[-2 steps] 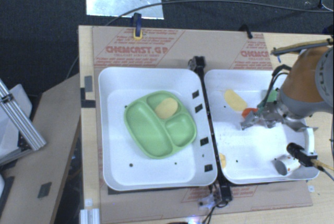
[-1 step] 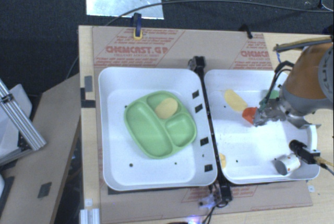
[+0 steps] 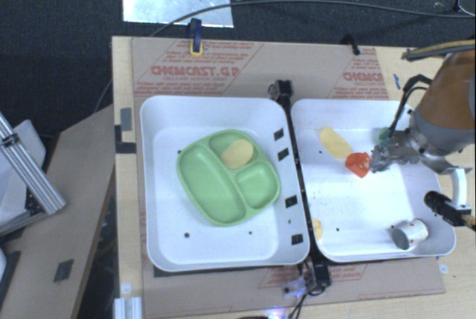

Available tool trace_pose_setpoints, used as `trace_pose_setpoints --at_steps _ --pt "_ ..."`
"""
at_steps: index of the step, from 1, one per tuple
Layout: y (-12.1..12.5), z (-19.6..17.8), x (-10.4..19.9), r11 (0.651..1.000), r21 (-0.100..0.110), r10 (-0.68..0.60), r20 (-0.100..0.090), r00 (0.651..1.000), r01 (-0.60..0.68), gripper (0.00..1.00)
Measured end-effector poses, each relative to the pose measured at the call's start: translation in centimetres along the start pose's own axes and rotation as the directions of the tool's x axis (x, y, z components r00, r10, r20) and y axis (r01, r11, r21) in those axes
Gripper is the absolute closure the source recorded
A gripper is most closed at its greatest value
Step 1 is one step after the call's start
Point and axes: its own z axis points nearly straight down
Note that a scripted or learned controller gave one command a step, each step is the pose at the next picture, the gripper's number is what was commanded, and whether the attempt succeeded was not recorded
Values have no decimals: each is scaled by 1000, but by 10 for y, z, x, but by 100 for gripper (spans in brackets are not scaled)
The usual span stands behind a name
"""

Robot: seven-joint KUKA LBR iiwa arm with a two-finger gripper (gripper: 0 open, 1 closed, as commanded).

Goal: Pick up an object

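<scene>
In the right bin [image 3: 349,245], a small red object [image 3: 358,163] lies near the middle. My gripper [image 3: 381,158] is low at its right side, right up against it. A yellow oblong piece [image 3: 334,143] lies just up and left of the red one. A grey-white cylinder [image 3: 408,233] rests near the bin's front right corner. The grey arm with its orange band [image 3: 450,98] comes in from the right over the bin's far right part.
The left bin [image 3: 160,236] holds a green divided plate [image 3: 216,198] with a pale yellow object [image 3: 238,153] in its upper compartment. A small yellow bit [image 3: 317,228] lies at the right bin's left wall. Black clips sit along the divider between the bins.
</scene>
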Motion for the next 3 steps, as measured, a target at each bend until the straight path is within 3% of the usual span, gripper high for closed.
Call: trace_pose_setpoints --at_steps 2,3 --pt "6 -94 -7 1000 -2 -1 1 1000 1 100" --pt "4 -83 42 1000 5 -4 -2 1000 4 100"
